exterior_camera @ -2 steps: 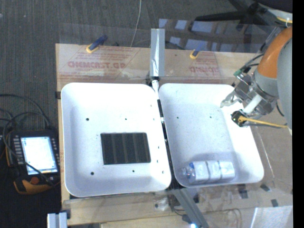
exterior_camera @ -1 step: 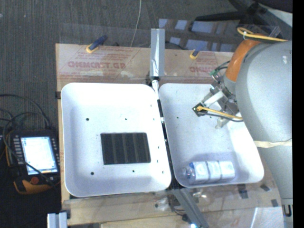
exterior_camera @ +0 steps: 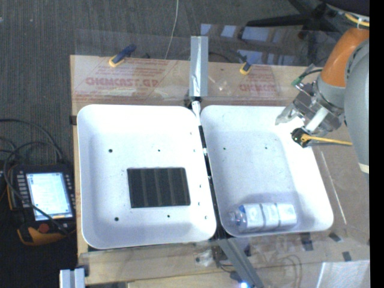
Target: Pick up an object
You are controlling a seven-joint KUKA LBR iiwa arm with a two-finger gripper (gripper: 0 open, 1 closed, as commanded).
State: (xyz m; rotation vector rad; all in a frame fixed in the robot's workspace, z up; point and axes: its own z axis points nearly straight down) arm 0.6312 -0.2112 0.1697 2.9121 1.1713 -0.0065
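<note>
lying on its side along the near wall of the right bin, a clear plastic bottle — untouched. in the left bin, a dark ribbed rectangular block sits flat. farther back, the gripper hangs over the right bin's far right corner — how its fingers stand, can't tell.
</note>
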